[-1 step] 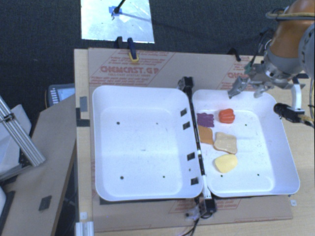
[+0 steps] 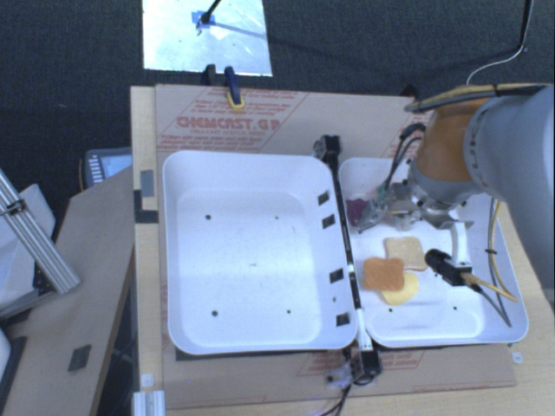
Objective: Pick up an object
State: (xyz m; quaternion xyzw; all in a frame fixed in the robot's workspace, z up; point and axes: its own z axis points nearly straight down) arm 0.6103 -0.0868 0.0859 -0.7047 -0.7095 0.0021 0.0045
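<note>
Dark red lump [image 2: 356, 208] sits in the right bin [image 2: 494, 326], by the wall next to the other bin [image 2: 251, 258], just beside the gripper [image 2: 373, 217]. Brown toast [image 2: 384, 275] lies nearer the front edge. I cannot tell if the gripper is open.

3 flat food-like pcs lie clustered mid right bin [image 2: 499, 323]: a pale tan toast-like slice [image 2: 405, 250], an orange-brown slab [image 2: 383, 274] just below-left of it w/ edges touching, and a yellow disc [image 2: 402, 292] partly tucked under the slab's lower right corner. A small dark maroon pc [image 2: 356, 208] sits apart from them, near the bin's left wall toward the far side; shape too small to tell.
</note>
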